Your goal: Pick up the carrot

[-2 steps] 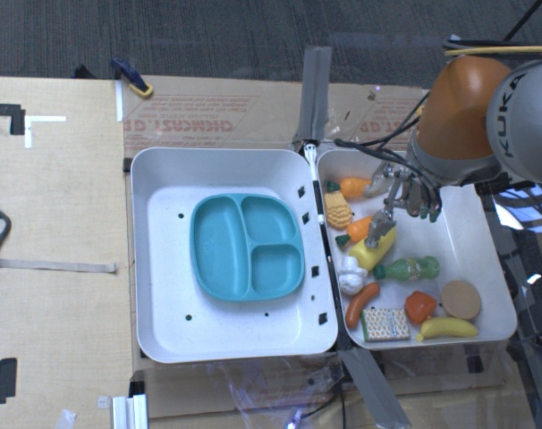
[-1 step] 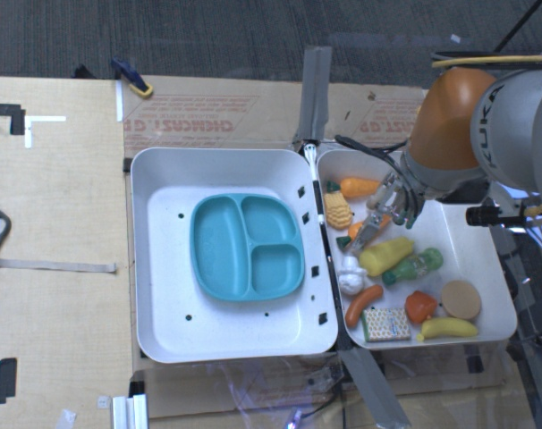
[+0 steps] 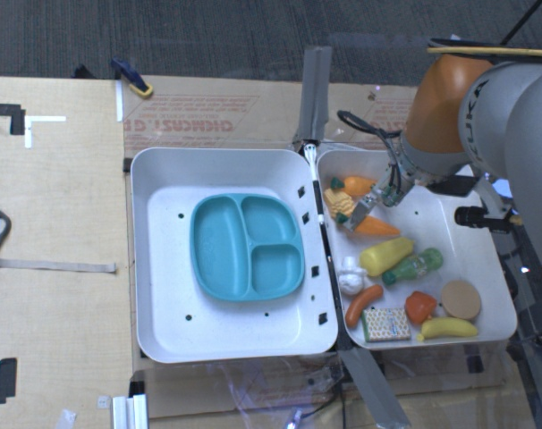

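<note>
Hovering gripper point(image 3: 365, 206): low in the right bin point(image 3: 486, 329), near its upper left corner
Fingers: honestly can't tell if they're spread or pressed, too small and dark
Carrot point(image 3: 376, 227): just below the fingertips, lying flat, maybe touching, nothing pinched as far as I can see
Corn point(image 3: 339, 203): right beside the fingers, on the divider side
Yellow thing point(image 3: 386, 255): a bit below the carrot
Blue tray point(image 3: 248, 246): well away from the fingers, in the left bin point(image 3: 164, 329)
</note>
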`<move>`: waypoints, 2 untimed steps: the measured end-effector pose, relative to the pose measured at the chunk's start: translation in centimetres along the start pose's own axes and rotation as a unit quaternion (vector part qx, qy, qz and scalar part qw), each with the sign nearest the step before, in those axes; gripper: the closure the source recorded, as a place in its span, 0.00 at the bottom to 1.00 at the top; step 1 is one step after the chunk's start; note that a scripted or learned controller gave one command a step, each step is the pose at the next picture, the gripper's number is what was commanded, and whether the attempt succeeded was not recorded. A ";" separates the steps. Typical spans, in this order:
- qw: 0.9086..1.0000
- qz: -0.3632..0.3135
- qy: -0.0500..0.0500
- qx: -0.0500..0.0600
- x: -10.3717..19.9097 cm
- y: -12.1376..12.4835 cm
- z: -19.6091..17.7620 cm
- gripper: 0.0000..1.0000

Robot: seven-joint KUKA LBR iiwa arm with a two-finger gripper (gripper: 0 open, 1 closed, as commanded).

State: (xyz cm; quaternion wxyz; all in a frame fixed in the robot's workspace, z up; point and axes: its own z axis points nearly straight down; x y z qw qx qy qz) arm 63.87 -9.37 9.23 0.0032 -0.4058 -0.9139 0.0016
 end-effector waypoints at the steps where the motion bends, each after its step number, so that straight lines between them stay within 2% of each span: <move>1: 1.000 -0.002 -0.004 -0.002 -0.1 0.2 -1.1 1.00; 2: 1.000 -0.011 -0.004 -0.003 7.7 2.8 -10.0 1.00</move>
